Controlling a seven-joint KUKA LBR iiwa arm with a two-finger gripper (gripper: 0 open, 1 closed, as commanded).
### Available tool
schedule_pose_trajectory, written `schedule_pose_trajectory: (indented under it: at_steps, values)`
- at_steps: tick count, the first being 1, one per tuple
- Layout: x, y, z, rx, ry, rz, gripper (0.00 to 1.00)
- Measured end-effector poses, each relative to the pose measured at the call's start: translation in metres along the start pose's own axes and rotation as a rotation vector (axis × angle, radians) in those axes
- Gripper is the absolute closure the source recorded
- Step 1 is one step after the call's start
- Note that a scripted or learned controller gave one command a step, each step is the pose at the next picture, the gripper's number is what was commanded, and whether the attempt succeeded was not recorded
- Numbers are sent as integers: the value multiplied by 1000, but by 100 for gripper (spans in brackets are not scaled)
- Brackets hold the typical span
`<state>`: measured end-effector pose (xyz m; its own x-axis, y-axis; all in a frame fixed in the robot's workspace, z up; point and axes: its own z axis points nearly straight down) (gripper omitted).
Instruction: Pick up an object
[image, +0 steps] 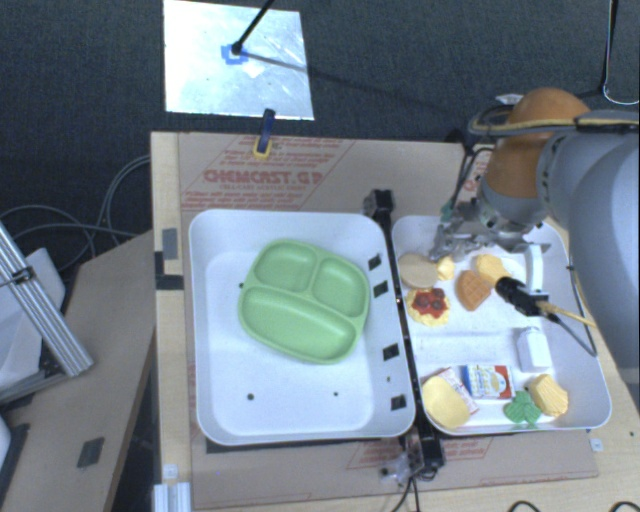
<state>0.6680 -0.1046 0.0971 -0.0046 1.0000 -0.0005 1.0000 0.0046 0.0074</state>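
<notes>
Worktop (300, 160) print: "CHEMCAST", then blurred letters.
Left bin (215, 330): green divided plate (305, 300).
Right bin (590, 385): toy foods, milk carton (484, 381).
Claw (447, 245): over tan disc (418, 269), opening unclear.

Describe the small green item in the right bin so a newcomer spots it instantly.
Start at the right white bin and go to its near edge. Beside the corn cob lies a green leafy toy, the one green piece among yellow and orange foods.

left bin (215, 400): green divided tray (303, 300) | bench: cardboard sheet (270, 170) | floor: foil sheet (236, 60)
</notes>
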Motion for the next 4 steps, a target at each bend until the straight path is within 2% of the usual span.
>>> schedule_pose_trajectory:
  at_steps: [3, 4]
  values:
    - [9, 5, -131, 1, 0, -2, 100]
    - [51, -27, -120, 8, 2, -3, 100]
